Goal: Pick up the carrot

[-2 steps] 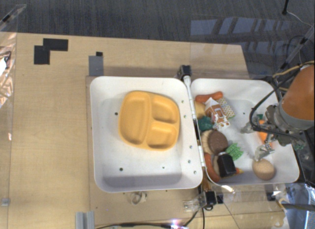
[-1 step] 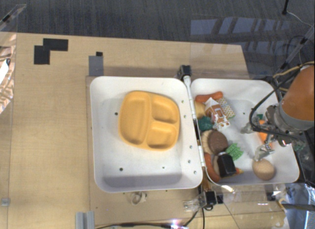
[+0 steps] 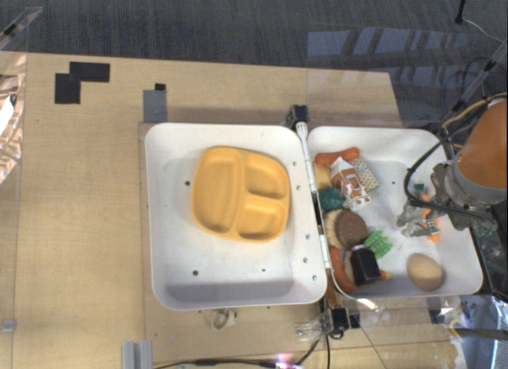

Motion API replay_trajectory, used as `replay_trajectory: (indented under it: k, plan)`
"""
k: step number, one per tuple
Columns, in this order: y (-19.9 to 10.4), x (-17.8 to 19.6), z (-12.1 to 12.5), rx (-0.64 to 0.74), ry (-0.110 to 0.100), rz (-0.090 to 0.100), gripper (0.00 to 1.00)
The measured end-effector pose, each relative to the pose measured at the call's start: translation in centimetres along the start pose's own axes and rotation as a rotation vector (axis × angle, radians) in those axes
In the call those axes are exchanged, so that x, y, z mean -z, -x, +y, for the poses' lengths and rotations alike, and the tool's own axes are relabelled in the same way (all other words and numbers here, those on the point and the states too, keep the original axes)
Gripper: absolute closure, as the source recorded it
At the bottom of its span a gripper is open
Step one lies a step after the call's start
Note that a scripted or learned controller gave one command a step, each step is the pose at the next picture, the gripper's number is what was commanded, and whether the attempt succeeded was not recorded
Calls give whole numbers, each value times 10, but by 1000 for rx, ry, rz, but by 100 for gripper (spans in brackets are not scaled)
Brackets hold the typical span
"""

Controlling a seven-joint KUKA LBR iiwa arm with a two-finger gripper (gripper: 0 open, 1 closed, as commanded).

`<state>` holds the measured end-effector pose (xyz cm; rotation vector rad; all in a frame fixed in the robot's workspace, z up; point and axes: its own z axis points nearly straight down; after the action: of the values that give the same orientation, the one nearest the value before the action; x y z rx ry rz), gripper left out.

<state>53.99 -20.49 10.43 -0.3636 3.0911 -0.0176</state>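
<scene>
- Claw [image 3: 419, 218] low over the right-hand part of the right bin [image 3: 397, 149], at the end of the grey arm [image 3: 464, 189] with its orange band, reaching in from the right edge of the camera view.
- Open or closed: cannot tell, since wrist and cables blur the tip; small orange flecks beside it, too small to identify.
- Likely the carrot [image 3: 338, 264]: an orange length lying along the near-left edge of the right bin, partly covered by a black block [image 3: 365, 266], well apart from the claw.
- Frilly green piece [image 3: 379, 243] just above the black block, touching it.
- Round brown disc [image 3: 349, 228] just beside the green piece, towards the bin's left wall.
- Small printed carton [image 3: 353, 181] further back, with a reddish-orange long piece [image 3: 337, 157] behind it near the far-left corner.
- Beige egg-shaped item [image 3: 425, 270] alone near the front-right corner, near the claw but not touching.
- Left bin [image 3: 171, 264] holding a yellow divided plate [image 3: 238, 193], flat, roughly in the middle.
- Both bins side by side on a tan bench [image 3: 79, 240].
</scene>
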Motion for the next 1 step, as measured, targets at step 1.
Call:
replay_trajectory:
  k: [1]
  plan:
    - [5, 12, 0, 6, -5, -10, 100]
